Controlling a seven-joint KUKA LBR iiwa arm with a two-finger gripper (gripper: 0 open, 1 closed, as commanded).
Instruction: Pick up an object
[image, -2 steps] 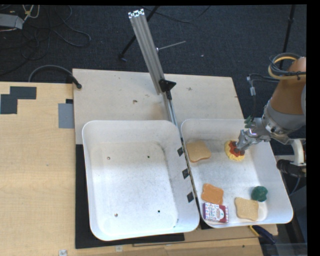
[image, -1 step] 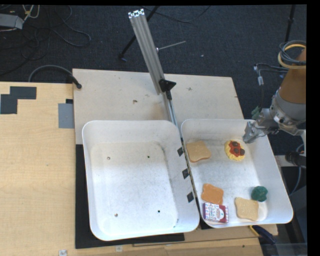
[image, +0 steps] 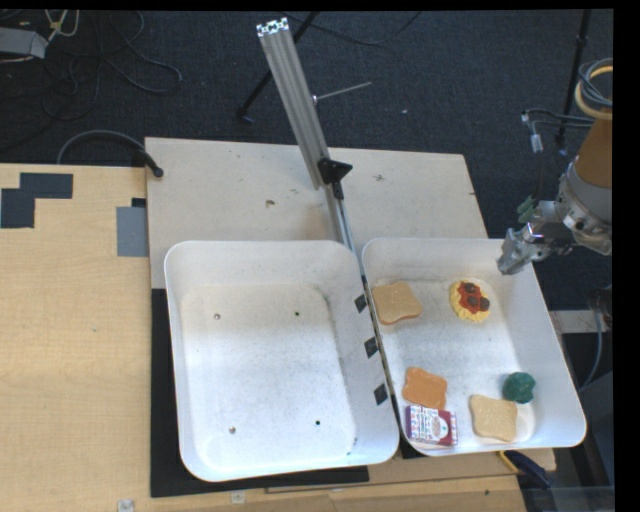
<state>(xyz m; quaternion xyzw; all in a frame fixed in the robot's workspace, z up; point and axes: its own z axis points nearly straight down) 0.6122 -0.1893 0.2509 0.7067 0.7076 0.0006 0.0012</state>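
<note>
The right bin (image: 540, 330) holds several toy foods. A tan bread slice (image: 396, 302) lies near its left wall, and a yellow round piece with red topping (image: 470, 300) sits at the back. An orange slab (image: 425, 387), a red-and-white packet (image: 431, 425), a pale bread slice (image: 494, 417) and a dark green lump (image: 518, 386) lie toward the front. My gripper (image: 512, 256) hangs at the bin's back right corner, right of the yellow piece and apart from it. Nothing shows between its tips.
The left bin (image: 200, 300) stands beside the right one, with a black-clipped divider between them. A slanted aluminium rail (image: 300, 110) rises behind the bins. A wooden bench top (image: 70, 340) lies to the left, and cables trail on the dark floor.
</note>
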